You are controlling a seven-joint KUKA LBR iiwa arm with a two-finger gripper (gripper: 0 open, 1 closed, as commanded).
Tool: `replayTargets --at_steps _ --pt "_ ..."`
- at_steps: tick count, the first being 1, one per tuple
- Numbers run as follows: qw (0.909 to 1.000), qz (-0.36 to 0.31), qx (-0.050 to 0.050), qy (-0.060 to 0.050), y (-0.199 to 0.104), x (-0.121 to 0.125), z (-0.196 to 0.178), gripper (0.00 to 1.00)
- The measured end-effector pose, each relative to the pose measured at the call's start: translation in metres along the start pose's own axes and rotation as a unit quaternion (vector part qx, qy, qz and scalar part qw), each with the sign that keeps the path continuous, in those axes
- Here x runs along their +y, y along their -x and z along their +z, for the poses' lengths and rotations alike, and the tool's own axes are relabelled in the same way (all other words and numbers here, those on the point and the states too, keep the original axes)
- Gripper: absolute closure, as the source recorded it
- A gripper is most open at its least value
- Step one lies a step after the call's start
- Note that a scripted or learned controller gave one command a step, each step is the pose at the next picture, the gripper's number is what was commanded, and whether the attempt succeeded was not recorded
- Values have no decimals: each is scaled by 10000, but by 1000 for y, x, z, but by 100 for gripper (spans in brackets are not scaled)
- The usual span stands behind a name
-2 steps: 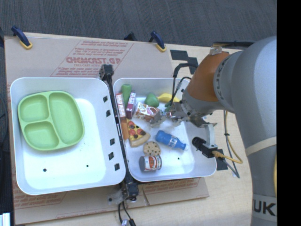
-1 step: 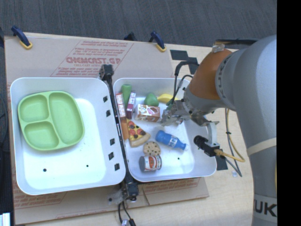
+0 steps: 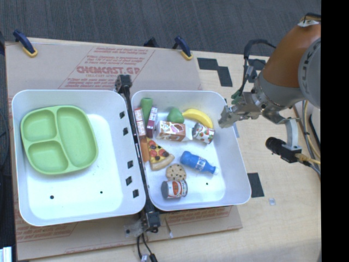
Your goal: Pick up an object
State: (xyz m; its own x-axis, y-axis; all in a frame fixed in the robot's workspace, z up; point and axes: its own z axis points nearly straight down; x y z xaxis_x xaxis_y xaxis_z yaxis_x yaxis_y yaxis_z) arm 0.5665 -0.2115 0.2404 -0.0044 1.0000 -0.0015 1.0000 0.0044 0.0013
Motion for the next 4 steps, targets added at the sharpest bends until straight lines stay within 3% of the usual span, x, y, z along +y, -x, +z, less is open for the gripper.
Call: replayTargets --at_steps 1,2,3,4 --pt "10000 -11 12 -28 -14 1 71 100" --pt "10000 -12 11 -33 -6 -6 133 100" --pt "10000 -12 8 -27 -5 -6 132 0" --pt "10000 -17 13 -27 -29 -73 149 0"
